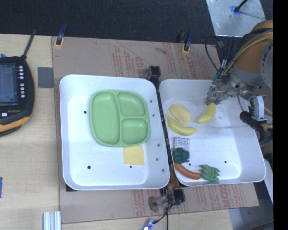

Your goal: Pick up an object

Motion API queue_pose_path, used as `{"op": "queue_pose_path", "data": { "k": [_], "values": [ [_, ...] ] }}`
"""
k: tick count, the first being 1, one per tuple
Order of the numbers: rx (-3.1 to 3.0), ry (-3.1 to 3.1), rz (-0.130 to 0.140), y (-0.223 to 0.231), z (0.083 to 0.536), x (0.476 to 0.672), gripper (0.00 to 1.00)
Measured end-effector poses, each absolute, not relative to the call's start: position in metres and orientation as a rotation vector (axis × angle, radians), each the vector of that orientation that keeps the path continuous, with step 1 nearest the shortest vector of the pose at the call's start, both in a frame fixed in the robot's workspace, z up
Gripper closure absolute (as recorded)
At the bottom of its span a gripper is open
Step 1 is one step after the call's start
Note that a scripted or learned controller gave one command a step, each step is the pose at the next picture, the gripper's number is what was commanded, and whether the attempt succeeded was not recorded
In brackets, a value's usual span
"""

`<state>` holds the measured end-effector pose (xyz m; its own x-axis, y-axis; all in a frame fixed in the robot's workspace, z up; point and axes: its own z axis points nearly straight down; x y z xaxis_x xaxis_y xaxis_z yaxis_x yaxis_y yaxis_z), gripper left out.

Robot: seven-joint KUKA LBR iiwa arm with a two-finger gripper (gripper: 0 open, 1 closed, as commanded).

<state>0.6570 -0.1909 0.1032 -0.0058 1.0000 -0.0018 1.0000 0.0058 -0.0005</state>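
Working from the counter (24,186) down: it carries two white bins, the left bin (74,169) with a green divided plate (119,117) and a yellow slice (134,155) just below it. The right bin (240,162) holds the loose pieces. The arm (257,51) reaches in from the right, its claw (215,96) low at the bin's upper part, directly above the top end of a small banana (207,113); whether it is wide or narrow cannot be told. That banana looks the likely target. A good grasp would straddle its narrow width, descend fully, then close before lifting.
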Motion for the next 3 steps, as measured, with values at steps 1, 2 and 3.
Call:
{"op": "queue_pose_path", "data": {
  "k": [1, 2, 3],
  "values": [
    [2.216, 2.227, -0.001, -0.153, 0.220, 0.620, 1.00],
    [2.218, 2.231, -0.006, -0.068, 0.238, 0.611, 1.00],
    [2.217, 2.232, -0.008, -0.010, 0.225, 0.592, 1.00]
  ]
}}
